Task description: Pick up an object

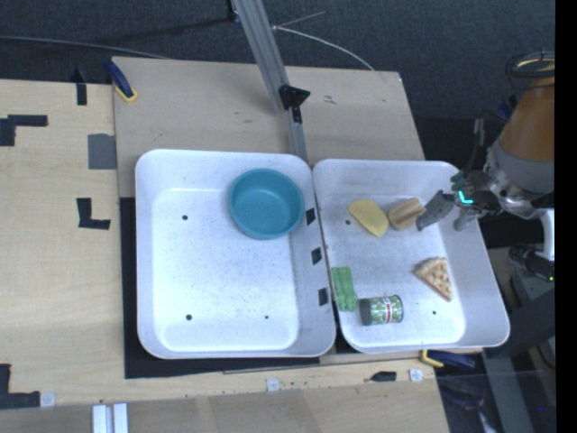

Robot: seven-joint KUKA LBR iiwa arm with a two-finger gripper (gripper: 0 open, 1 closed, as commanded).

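Two shallow white bins sit side by side on the bench. The left bin point(171, 269) holds a blue bowl point(265, 203) near its top right corner. The right bin point(469, 332) holds the small stuff. The arm point(532, 142) — grey with an orange band — reaches in from the right, and its gripper point(439, 211) is low over the right bin's upper right area, dark fingers spread apart, nothing between them, tips just beside a tan bread-roll-like piece point(405, 212). Left of that piece and nearly touching it lies a yellow lemon-like item point(368, 216). A pizza slice toy point(435, 278) lies near the right wall, well apart from the gripper. A small can point(381, 310) lies on its side near the front, just beside a green flat strip point(343, 288).
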